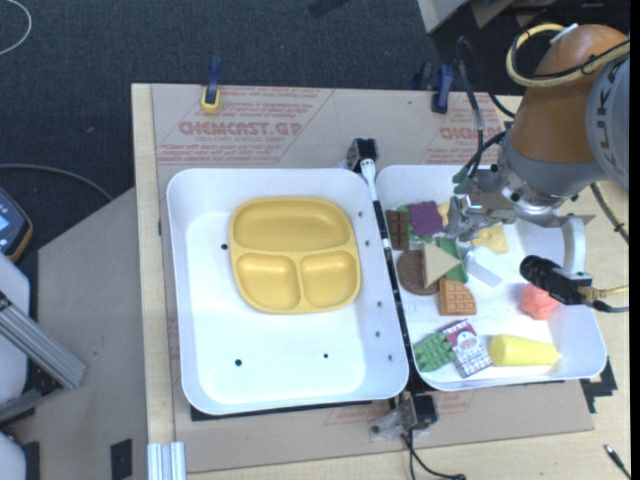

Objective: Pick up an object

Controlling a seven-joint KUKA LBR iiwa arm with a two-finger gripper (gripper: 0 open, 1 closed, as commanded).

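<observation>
The end effector (462, 226) hangs in the right shallow white bin (590, 340), over a pale triangular wedge (437, 264) beside a purple toy (426, 215). Whether it is wide or narrow cannot be told.

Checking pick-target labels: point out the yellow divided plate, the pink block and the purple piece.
yellow divided plate (292, 226), camera view, floor of its large compartment.
pink block (540, 304), camera view, middle of its top.
purple piece (426, 215), camera view, its centre.

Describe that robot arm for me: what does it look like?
The arm is rounded and grey, with a broad orange band above the wrist. A pale yellow cable loops beside that band. The gripper is a small silvery metal piece.
</observation>
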